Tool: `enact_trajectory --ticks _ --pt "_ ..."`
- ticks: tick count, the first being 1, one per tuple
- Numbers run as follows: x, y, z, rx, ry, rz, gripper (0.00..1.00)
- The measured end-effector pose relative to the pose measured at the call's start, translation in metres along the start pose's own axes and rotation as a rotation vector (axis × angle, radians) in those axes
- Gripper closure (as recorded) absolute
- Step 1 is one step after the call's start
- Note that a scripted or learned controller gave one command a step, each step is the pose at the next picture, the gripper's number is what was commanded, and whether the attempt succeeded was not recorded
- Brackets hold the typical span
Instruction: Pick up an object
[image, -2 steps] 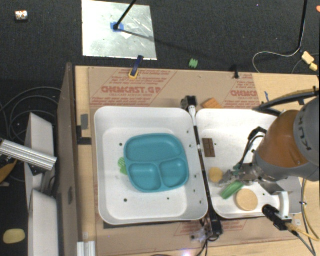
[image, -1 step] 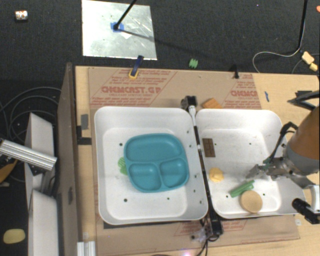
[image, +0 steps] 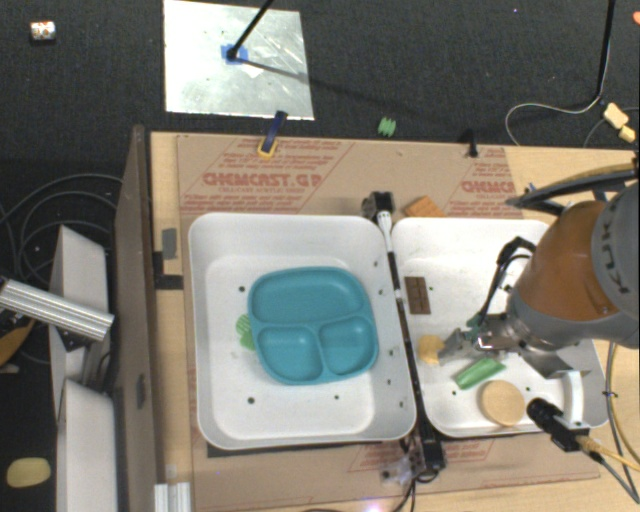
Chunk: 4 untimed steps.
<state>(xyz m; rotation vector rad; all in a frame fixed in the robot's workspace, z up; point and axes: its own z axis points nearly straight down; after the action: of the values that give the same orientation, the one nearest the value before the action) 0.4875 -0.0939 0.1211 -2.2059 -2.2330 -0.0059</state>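
Note:
In the right bin (image: 450, 240) my gripper (image: 462, 343) sits low over the floor, between a small yellow piece (image: 430, 349) on its left and a green stick-shaped object (image: 478, 373) just below it. A round tan disc (image: 501, 402) lies near the bin's front edge. A brown block (image: 416, 295) rests by the divider. I see nothing between the fingers, and the arm's wrist covers the bin's right side.
The left bin (image: 215, 300) holds a teal divided tray (image: 312, 322) with a green object (image: 243, 327) peeking out at its left edge. An orange block (image: 423, 207) lies on the cardboard behind the bins. Cables hang near the right bin's far side.

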Motion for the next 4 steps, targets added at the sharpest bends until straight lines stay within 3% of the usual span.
enact_trajectory --ticks 1,2,3,4 --pt "-0.070 0.056 0.036 -0.005 -0.009 0.012 0.00" --pt "-0.117 0.105 -0.001 -0.010 -0.010 0.009 0.00" --pt "-0.048 0.028 -0.072 -0.003 -0.003 0.006 0.00" --pt "-0.009 0.002 0.032 0.003 -0.004 0.009 0.00"
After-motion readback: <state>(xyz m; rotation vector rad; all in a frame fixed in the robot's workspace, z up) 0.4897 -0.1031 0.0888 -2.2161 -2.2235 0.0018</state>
